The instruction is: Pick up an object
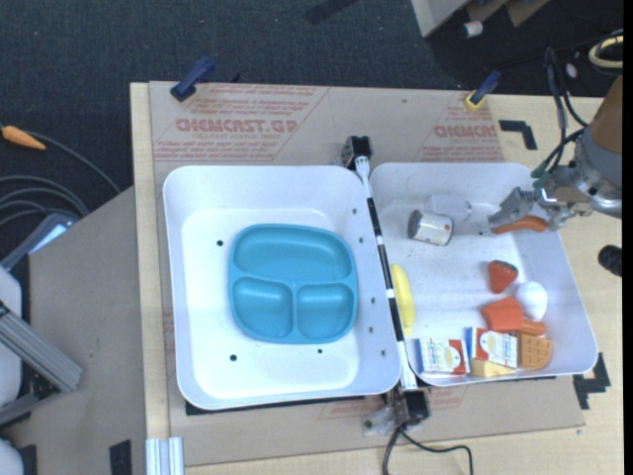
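My gripper (521,212) hangs over the upper right of the right bin (475,181), reaching in from the right edge. A slim orange carrot-like piece (519,226) sticks out leftwards from between its fingers, so it looks shut on that piece. To its left a small grey can (431,228) lies on its side. Below the gripper are a red strawberry (502,275), a white egg (533,298) and an orange wedge (504,315). A yellow banana (403,295) rests along the bin's left wall.
The right bin's front holds small food cartons (441,356), a waffle (535,349) and a cheese slice (485,368). A blue divided plate (294,283) sits in the left bin (198,265). Black cables (559,97) hang at the upper right.
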You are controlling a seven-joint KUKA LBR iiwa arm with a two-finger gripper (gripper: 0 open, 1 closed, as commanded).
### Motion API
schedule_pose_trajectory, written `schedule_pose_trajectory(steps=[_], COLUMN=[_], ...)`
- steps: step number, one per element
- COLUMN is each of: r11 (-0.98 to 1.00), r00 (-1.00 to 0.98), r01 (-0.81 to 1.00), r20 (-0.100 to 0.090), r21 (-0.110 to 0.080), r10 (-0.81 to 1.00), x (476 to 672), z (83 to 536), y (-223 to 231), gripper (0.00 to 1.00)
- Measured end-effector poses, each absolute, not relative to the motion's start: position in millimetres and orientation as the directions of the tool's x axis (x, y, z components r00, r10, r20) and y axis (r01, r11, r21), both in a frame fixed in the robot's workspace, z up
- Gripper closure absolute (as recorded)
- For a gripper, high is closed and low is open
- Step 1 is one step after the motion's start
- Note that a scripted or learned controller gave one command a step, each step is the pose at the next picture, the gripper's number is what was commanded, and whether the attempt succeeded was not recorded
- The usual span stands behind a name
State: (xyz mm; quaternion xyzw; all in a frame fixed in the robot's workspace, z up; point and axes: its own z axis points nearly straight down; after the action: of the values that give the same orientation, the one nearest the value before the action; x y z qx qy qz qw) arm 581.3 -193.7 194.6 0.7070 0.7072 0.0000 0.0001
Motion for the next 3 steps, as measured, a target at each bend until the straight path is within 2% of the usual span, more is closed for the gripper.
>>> schedule_pose_trajectory(steps=[1, 2, 3], r11=[0.006, 0.007, 0.007], r00=[-0.006, -0.007, -0.007], r01=[1.0, 1.0, 1.0], r20=[0.012, 0.006, 0.007], r21=[-0.002, 0.0, 0.0], r10=[1.0, 1.0, 1.0], x=[642.2, 642.7, 642.8], z=[89.3, 100.5, 100.3], y=[-213.9, -215.2, -214.7], gripper=[0.0, 1.0, 0.0])
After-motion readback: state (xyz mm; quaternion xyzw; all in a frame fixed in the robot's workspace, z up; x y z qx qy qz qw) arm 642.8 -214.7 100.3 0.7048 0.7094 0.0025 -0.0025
